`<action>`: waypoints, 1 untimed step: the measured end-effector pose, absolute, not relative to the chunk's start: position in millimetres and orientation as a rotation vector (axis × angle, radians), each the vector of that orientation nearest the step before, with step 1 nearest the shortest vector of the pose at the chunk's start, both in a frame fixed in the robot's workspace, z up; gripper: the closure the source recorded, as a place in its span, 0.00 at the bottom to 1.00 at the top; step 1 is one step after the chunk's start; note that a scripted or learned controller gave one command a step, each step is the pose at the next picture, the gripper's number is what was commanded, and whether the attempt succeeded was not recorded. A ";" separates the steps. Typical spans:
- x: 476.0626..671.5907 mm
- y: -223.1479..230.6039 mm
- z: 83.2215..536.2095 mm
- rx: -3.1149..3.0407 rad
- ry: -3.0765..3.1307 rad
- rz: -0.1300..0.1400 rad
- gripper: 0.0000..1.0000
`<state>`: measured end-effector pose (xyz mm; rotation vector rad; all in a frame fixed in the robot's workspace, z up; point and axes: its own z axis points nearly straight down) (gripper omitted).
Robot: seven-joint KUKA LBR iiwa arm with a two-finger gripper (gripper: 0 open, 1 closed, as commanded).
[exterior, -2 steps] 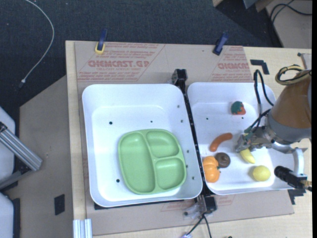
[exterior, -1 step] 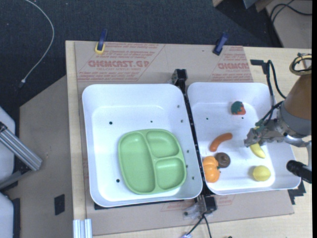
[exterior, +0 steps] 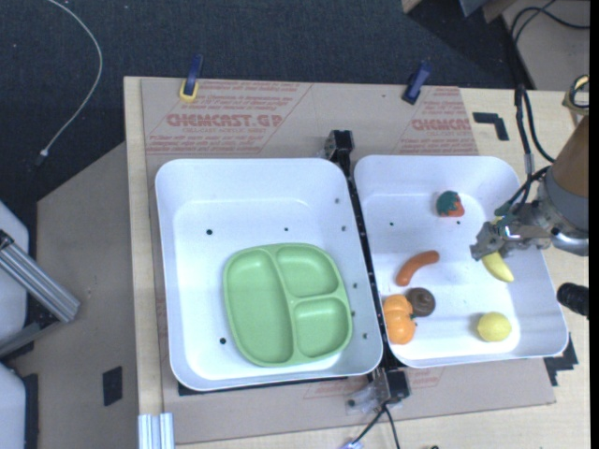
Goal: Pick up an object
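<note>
The right bin (exterior: 449, 171) holds several small toys. A small yellow banana (exterior: 500, 268) lies near its right wall. My gripper (exterior: 494, 244) hangs just above the banana's upper end, very close to it or touching it. Whether the banana is gripped is unclear. A yellow lemon (exterior: 494, 325) sits at the front right. An orange sausage-shaped piece (exterior: 417, 267) lies mid-bin. A brown round piece (exterior: 420, 301) rests against an orange fruit (exterior: 399, 318) at the front left. A red and green toy (exterior: 450, 204) sits toward the back.
The left bin (exterior: 187, 204) holds a green divided plate (exterior: 285, 302). A black clamp (exterior: 340, 143) stands at the back between the bins. The arm's grey body (exterior: 566, 204) comes in over the right bin's right wall.
</note>
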<state>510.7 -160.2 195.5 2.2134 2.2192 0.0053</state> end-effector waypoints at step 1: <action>511.2 -170.8 246.2 2.215 2.217 0.004 1.00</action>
